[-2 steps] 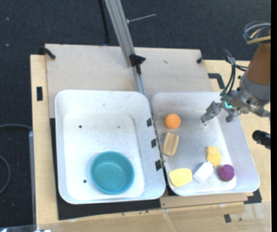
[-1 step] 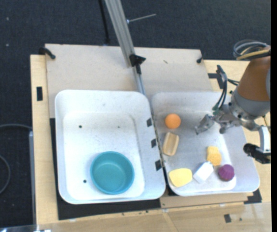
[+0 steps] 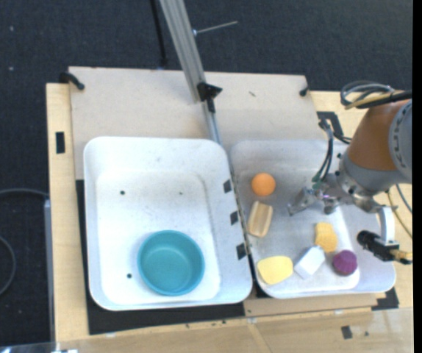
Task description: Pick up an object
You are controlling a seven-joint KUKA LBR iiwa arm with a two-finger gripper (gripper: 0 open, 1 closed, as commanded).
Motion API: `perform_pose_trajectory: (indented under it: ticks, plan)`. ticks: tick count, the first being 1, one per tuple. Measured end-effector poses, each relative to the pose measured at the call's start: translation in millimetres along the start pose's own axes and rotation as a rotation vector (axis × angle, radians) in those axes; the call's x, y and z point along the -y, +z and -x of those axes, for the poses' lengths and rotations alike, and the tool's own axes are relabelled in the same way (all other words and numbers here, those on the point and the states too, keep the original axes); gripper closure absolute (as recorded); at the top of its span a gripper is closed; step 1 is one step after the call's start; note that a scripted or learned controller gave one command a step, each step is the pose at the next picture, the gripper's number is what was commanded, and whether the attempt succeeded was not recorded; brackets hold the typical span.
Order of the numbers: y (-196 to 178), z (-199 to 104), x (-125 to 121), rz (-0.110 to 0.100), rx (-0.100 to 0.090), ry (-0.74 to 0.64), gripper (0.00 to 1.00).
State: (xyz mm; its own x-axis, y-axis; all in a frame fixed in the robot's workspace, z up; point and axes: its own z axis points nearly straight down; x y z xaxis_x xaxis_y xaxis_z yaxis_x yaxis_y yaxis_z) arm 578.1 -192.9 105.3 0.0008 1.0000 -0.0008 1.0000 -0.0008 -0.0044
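Note:
The right bin (image 3: pixel 284 157) holds several small objects: an orange ball (image 3: pixel 263 184), a tan block (image 3: pixel 260 218), a yellow lump (image 3: pixel 274 269), a white block (image 3: pixel 310 260), a yellow sponge-like piece (image 3: pixel 326 236) and a purple ball (image 3: pixel 345 262). My gripper (image 3: pixel 313 201) hangs over the middle of this bin, just above and left of the yellow piece and right of the orange ball. It is open, with nothing between its fingers. The grey arm with its orange band (image 3: pixel 373 142) comes in from the right.
The left bin (image 3: pixel 123 168) holds a teal bowl (image 3: pixel 170 262) near its front. A slanted metal pole (image 3: pixel 185 39) rises from the back of the bench between the bins. Dark cables (image 3: pixel 378 245) trail beside the arm at the right bin's edge.

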Motion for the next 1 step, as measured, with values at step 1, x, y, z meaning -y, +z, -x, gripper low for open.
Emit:
perform_pose_trajectory:
  ticks: [1]
  plan:
    - [-14.4,1.3,-1.4,0.007,0.002,0.004,1.0]
